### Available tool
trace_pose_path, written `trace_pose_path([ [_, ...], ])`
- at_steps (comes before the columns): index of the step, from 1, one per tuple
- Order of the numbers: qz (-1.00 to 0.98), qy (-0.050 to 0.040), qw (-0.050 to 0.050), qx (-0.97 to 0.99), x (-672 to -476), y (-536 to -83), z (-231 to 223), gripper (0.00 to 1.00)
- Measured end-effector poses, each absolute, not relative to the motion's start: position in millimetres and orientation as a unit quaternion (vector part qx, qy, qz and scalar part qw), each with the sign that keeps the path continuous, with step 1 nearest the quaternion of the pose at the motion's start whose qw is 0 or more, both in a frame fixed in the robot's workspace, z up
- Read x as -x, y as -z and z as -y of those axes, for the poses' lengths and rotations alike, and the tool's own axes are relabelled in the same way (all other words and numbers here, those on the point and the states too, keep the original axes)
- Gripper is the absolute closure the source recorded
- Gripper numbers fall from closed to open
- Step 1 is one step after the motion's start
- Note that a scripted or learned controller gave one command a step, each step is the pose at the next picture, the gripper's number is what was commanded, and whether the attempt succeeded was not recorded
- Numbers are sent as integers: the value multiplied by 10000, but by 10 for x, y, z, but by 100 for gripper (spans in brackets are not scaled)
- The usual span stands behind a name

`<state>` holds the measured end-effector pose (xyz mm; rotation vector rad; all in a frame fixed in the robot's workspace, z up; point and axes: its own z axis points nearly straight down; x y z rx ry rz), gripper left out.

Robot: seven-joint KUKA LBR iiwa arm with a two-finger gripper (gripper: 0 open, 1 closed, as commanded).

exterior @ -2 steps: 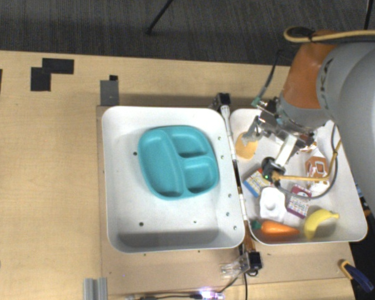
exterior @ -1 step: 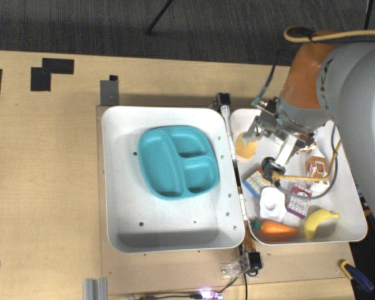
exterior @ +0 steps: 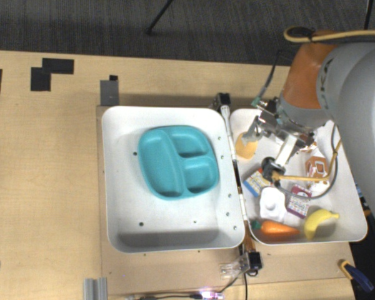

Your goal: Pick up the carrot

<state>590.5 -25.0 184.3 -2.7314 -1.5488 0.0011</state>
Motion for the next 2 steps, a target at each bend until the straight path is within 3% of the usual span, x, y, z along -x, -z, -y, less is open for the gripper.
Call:
trace_pose_path([
  [2, 4933, -4, 8, 8699, -5905, -1843, 250, 0],
])
